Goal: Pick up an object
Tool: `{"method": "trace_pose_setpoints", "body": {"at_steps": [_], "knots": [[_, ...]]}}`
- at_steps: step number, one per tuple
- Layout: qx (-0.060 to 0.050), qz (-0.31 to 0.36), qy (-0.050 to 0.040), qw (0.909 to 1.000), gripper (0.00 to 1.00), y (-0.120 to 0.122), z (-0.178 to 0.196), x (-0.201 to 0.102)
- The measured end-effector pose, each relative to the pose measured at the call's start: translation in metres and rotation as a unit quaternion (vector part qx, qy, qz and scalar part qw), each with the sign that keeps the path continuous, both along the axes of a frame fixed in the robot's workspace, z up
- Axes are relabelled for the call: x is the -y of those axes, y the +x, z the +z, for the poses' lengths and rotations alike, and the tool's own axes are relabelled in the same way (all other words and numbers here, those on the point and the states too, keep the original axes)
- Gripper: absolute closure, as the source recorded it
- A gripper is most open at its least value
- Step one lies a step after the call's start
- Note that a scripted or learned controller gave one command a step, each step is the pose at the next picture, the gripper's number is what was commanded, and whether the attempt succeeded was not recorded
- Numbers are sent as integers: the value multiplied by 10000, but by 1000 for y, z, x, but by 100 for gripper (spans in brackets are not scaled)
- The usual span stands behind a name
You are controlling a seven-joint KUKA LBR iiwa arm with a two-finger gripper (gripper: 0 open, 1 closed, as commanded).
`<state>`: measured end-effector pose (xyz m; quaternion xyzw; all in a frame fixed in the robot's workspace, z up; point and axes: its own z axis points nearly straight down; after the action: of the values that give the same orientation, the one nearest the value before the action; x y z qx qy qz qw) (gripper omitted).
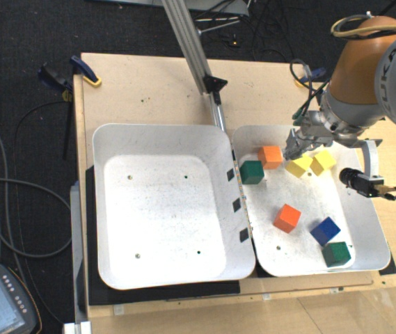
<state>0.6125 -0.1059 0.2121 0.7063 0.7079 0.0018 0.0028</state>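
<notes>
**Reporter:** Where does the pincer stand?

**Technician:** Low over the right bin, toward the worktop's far right corner, touching a yellow block, the likely target. Whether it is apart or together, nobody can tell.

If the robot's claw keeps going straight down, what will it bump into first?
Probably the yellow block just under the gripper, in the right bin. Depth is hard to judge; the orange block sits close beside it.
</notes>
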Motion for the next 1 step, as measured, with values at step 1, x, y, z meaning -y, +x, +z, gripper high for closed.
{"method": "trace_pose_setpoints", "body": {"at_steps": [1], "knots": [[-34,19,13,10000,100,-21,-5,-43]]}}
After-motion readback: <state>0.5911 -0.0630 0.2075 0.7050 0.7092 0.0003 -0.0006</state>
